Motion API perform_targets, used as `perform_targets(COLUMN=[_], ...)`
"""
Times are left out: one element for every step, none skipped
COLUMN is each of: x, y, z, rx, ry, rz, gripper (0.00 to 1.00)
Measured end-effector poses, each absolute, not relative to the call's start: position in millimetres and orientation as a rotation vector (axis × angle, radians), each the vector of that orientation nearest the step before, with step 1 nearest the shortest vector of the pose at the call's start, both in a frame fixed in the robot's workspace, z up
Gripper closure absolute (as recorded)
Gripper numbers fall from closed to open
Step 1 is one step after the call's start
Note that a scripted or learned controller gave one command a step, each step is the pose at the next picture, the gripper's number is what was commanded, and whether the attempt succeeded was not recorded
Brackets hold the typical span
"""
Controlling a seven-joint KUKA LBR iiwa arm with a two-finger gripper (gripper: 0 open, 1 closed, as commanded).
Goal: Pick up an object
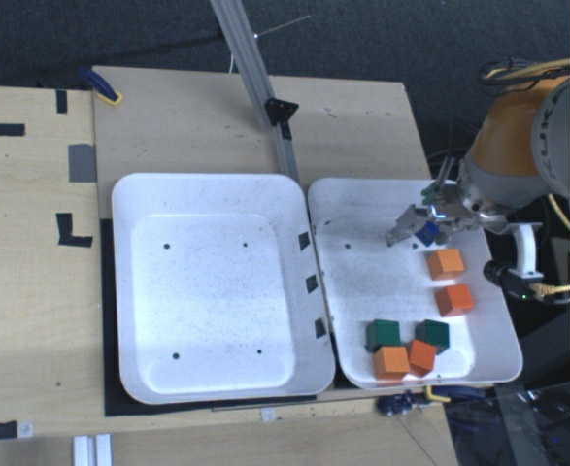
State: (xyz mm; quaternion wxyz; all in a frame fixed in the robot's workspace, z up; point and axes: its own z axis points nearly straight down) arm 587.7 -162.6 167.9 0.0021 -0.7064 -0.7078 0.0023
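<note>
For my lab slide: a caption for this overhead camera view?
Arm's claw over the right bin near a blue block, with orange and green blocks nearby.

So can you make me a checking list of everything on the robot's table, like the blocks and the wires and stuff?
Surface: wooden bench with two white bins, left bin and right bin.
Job's things: in the right bin, four orange blocks and two green blocks; something blue sits by the gripper.
Clutter: nothing seen inside the bins besides the blocks.
Grippers: gripper low over the right bin's far end.
Cables: yellow cables on the arm.
Surroundings: metal pole, dark floor, black tape marks.
</note>
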Motion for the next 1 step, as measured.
perform_targets(x=[585.1], y=[-171.9], z=[110.0], rx=[-2.217], ry=[-2.219], rz=[0.009], gripper=[0.0])
